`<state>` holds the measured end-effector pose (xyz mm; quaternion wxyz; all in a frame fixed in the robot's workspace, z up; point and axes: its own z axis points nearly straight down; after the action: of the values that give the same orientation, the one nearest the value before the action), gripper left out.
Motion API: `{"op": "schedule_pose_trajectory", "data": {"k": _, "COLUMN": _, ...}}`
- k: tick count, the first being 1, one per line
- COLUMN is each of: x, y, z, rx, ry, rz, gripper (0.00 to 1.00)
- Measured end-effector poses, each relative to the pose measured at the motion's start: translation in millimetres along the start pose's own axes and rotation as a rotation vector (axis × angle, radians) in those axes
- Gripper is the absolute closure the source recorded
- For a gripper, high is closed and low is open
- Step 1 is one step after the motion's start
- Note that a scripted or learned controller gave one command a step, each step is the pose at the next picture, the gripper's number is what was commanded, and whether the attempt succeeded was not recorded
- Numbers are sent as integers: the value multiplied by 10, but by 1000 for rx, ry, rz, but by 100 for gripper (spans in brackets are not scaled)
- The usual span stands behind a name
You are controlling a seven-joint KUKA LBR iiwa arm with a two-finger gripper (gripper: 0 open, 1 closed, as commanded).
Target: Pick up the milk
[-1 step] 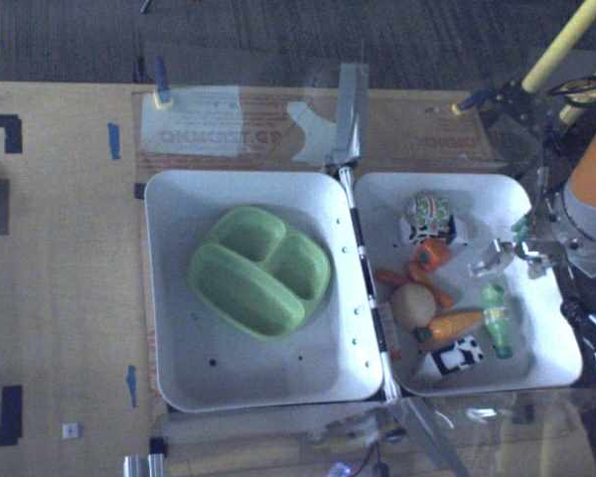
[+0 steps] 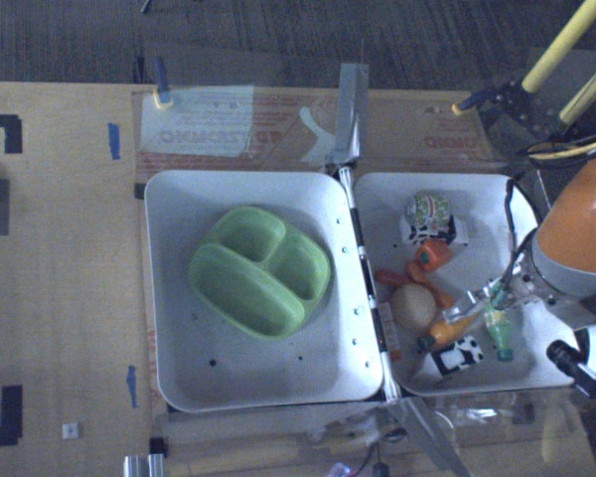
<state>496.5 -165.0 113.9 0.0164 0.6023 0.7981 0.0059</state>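
A small carton with a black-and-white cow print and a green-and-red top, the milk [image 2: 433, 219], lies at the back of the right bin [image 2: 382, 202]. A second cow-print box [image 2: 458, 355] lies near that bin's front wall. My gripper [image 2: 493, 298] hangs low over the right side of the bin, under the grey wrist and orange band [image 2: 576, 217]. It is just above a green bottle [image 2: 500, 336], well in front and to the right of the milk carton. Nothing visibly sits in it.
An orange toy vegetable [image 2: 429, 255], a beige round item [image 2: 412, 306] and an orange bottle [image 2: 443, 332] crowd the middle of the right bin. The left bin [image 2: 179, 366] bears a green divided plate [image 2: 261, 270]. A metal divider [image 2: 363, 266] separates the bins.
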Motion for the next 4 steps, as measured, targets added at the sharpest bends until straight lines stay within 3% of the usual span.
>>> {"op": "schedule_pose_trajectory", "data": {"k": 1, "x": -8, "y": 8, "z": -91, "rx": -3, "ry": -2, "rz": 1, "gripper": 100}}
{"op": "schedule_pose_trajectory", "data": {"k": 2, "x": -576, "y": -185, "z": -1208, "rx": 26, "ry": 16, "rz": -16, "gripper": 100}}
{"op": "schedule_pose_trajectory", "data": {"k": 3, "x": -353, "y": 41, "z": -2725, "rx": 24, "ry": 17, "rz": -138, "gripper": 100}}
{"op": "schedule_pose_trajectory", "data": {"k": 4, "x": -620, "y": 412, "z": -2617, "rx": 24, "ry": 14, "rz": -29, "gripper": 100}}
